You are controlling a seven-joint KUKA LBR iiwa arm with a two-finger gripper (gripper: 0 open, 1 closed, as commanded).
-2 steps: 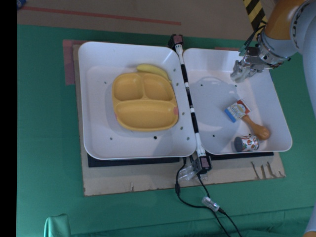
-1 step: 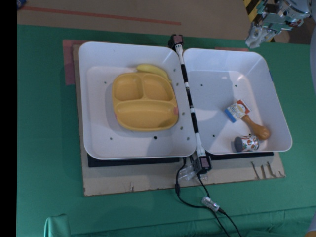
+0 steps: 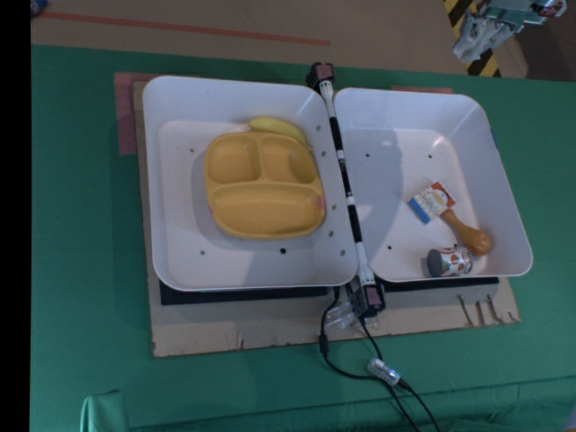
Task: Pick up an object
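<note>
Green cloth covers the surface [image 3: 81, 241], where two shallow white bins sit side by side on cardboard. Left bin [image 3: 171, 241] holds a yellow divided tray [image 3: 263, 185], with a banana [image 3: 279, 127] just beyond its far edge. Right bin [image 3: 396, 151] holds a wooden-handled tool [image 3: 450, 214] with a red and blue head, and a small patterned cup [image 3: 450, 261] lying on its side just beside it. Gripper [image 3: 477, 34] hangs above the far right corner, well apart from both bins; whether it is wide or narrow cannot be told.

two bins [image 3: 180, 93], one tray [image 3: 263, 185], three small items [image 3: 450, 228]
</note>
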